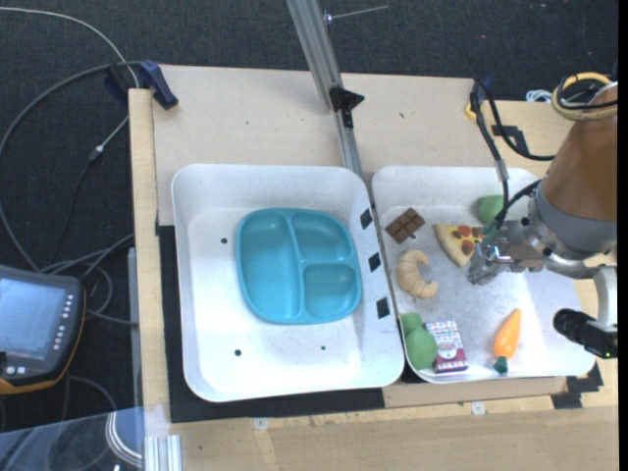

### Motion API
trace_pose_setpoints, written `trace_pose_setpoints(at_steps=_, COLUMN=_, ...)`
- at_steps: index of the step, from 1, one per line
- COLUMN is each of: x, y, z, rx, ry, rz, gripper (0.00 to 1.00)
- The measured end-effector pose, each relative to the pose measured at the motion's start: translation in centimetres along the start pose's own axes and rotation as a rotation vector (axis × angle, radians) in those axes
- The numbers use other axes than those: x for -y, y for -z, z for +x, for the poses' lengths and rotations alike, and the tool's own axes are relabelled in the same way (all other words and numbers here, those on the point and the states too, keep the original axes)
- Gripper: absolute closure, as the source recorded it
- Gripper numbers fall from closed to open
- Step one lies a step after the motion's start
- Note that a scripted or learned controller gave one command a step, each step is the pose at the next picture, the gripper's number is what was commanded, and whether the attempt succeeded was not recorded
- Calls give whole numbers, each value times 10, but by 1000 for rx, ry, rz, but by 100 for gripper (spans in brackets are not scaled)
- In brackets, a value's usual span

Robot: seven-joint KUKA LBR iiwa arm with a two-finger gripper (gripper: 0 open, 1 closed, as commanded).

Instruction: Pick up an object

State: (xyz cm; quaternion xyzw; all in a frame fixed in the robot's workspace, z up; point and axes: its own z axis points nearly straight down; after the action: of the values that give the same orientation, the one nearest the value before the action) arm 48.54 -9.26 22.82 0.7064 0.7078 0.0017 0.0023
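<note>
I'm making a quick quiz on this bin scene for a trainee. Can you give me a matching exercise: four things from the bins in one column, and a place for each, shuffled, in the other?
Things:
1. blue tray
2. carrot
3. chocolate piece
4. croissant

Places:
A. right bin, near its front right corner
B. middle of the left bin
C. right bin, just below the chocolate piece
D. right bin, near its back left corner

Pairs: 1-B, 2-A, 3-D, 4-C
</note>
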Motion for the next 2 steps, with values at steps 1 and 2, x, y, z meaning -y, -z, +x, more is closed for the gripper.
trace_pose_setpoints(at_steps=1, x=-9, y=-6, z=58, rx=-3, ry=5, rz=5, gripper=100)
trace_pose_setpoints(at_steps=2, x=-26, y=-14, z=112, rx=-3, ry=5, rz=5, gripper=100)
